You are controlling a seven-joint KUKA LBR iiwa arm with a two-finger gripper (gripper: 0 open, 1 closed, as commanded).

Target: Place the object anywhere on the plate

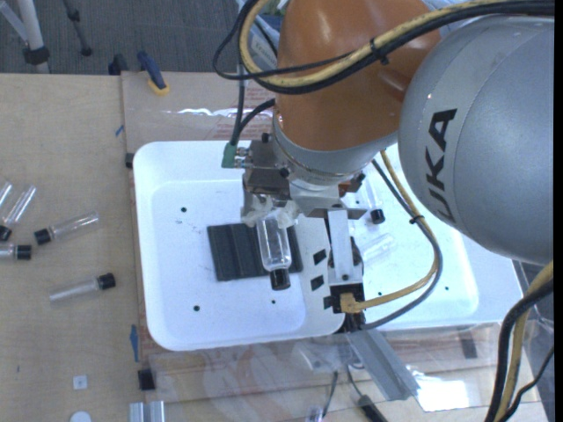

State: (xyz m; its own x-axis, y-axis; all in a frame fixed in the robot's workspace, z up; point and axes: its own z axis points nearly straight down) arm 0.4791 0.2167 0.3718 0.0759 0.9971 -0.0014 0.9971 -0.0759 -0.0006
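vial [274, 249], clear with black cap, lying across dark plate [230, 251] in left bin [167, 315] beneath hand [272, 215], whose finger state cannot be told; best release gently, lift straight up.

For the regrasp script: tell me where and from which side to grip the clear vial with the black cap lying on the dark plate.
Grip the clear vial across its clear barrel, midway along, coming straight down. It lies flat on the dark plate with its black cap toward the near edge, so the fingers should close across the narrow width. The gripper sits just above its far end.
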